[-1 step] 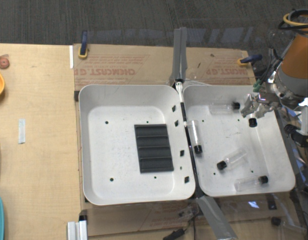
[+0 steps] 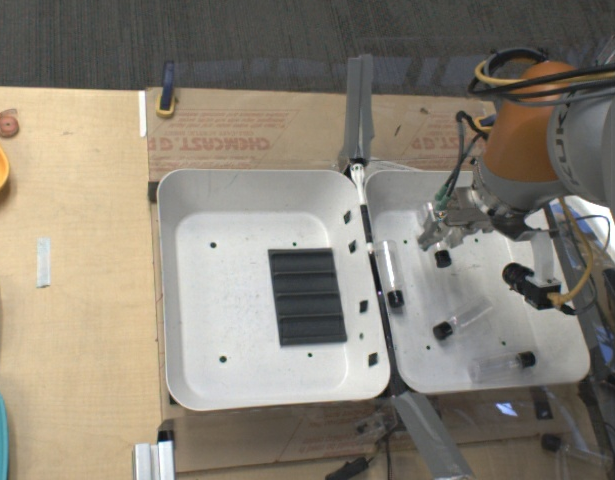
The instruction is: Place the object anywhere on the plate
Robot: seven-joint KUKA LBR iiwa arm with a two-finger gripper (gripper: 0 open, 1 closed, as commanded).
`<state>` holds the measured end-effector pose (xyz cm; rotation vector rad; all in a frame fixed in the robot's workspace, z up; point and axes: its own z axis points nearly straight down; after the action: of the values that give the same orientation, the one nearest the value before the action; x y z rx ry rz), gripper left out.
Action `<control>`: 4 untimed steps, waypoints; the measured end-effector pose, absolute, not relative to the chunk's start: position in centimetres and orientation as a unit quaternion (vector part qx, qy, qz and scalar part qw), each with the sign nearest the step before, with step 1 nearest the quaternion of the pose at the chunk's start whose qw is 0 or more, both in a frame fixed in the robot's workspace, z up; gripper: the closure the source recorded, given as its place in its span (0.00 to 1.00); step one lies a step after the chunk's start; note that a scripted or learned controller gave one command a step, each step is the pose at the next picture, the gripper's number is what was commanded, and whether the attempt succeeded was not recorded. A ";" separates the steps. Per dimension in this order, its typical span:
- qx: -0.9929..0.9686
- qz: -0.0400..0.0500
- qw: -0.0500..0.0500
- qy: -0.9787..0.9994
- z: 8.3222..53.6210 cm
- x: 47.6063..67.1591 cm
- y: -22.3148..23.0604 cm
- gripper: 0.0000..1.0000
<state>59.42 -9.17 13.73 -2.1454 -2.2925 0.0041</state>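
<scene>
Two white bins [image 2: 177,298] sat before you; your gripper [image 2: 439,230] hung over clear vials [image 2: 457,323], fingers' state unreadable, and a slippery vial could have rolled away from the dark plate [image 2: 307,296].

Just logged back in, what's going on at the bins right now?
The arm reaches in over the right bin, with its gripper low near that bin's upper left. Several small clear tubes with dark caps lie scattered there, one along the left wall and another near the middle. A dark ridged plate sits in the left bin with nothing on it. Nothing is visibly held, so the placing is not yet done.
</scene>
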 end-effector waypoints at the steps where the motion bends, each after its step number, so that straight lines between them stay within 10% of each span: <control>1: -0.690 0.001 0.000 -0.724 19.1 58.5 -1.4 1.00; 3: -0.632 0.002 0.001 -0.775 19.0 47.7 9.2 1.00; 4: -0.652 0.002 0.000 -0.758 25.1 50.5 16.7 1.00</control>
<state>50.54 16.65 25.14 -2.0483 -2.3814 0.0078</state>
